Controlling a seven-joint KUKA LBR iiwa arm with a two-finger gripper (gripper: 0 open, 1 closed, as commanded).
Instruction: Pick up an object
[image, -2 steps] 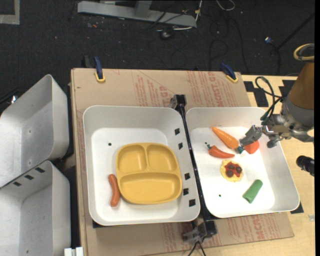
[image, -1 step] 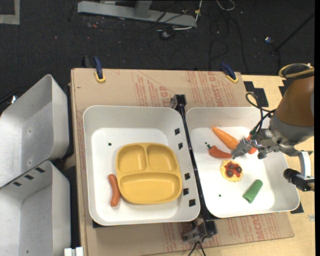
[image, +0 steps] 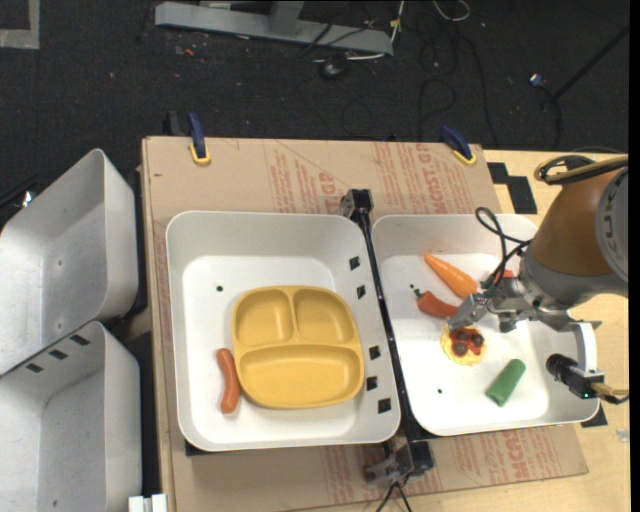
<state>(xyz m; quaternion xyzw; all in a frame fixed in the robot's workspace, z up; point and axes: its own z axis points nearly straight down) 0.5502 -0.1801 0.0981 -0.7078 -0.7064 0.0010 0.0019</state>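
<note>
Since the task only asks for one object, the hand hangs low over the yellow-and-red toy in the right bin. Whether it is open or gripping anything, I cannot tell

My gripper perhaps covers part of the yellow item; my arm is cut off at right.

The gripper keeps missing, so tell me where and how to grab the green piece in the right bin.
Grip the green piece across its middle, coming straight down from above. It is a short cylinder lying flat and tilted on the right bin's floor, apart from the other items, so fingers closing across its narrow width should likely seat well.
</note>
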